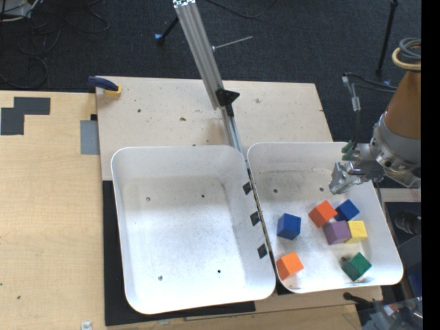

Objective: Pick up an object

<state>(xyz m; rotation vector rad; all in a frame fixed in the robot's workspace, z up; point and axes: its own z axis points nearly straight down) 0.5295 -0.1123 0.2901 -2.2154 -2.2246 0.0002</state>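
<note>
One pale wooden worktop (48, 205) under everything, with dark floor and cables beyond its far edge. Two shallow white bins side by side: left bin (179, 232) bare-floored and speckled, right bin (295, 174) holding all the blocks. One slanted aluminium post (203, 53) rising from the gap between the bins toward the top of the view, three small black clips along the shared wall. One grey arm (402, 126) reaching in from the right, orange band above the wrist, gripper (340, 179) hanging over the right bin's far right part, just above the block cluster; jaws too small and blurred to tell whether apart or together, nothing visibly between them. Seven blocks counted: two orange, two blue, one purple, one yellow, one green. Tight cluster near the right wall: orange block (321, 214), blue block (348, 209), purple block (336, 232) and yellow block (357, 230), touching or nearly so, little room between. Second blue block (289, 225) alone toward the bin's middle, open floor on every side. Second orange block (290, 264) close to the near left corner, hemmed by the rim. Green block (356, 265) near the front right rim. All roughly cubic, no long axis, most turned corner-on to the bin walls. Far half of the right bin open floor. One small blue-and-yellow clamp (104, 84) at the board's far left corner.
</note>
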